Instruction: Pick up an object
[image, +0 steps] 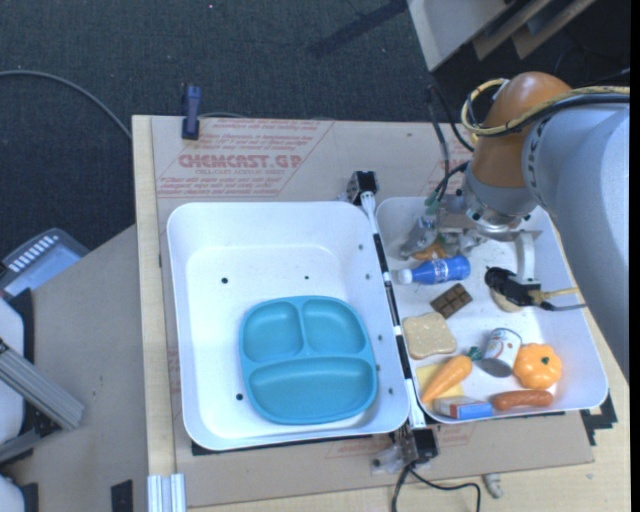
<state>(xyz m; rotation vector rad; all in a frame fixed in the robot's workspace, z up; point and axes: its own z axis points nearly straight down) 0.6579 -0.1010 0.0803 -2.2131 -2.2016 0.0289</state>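
- A red and blue flat packet (468, 408) and a red sausage-shaped toy (520, 400) are seen at the near edge of the right white bin (590, 385).
- An orange carrot toy (447, 377) is laid slantwise, its tip pointing to the near left.
- A slice of toast (430, 335), a brown chocolate piece (452, 299) and an orange pumpkin toy (537, 366) are spread nearby.
- A blue plastic bottle (438, 271) is laid on its side, long axis left to right, white cap to the left.
- The two-finger gripper (432, 232) is lowered just above the bottle; its state cannot be told.
- A blue divided plate (307, 358) is held in the left white bin (200, 300).
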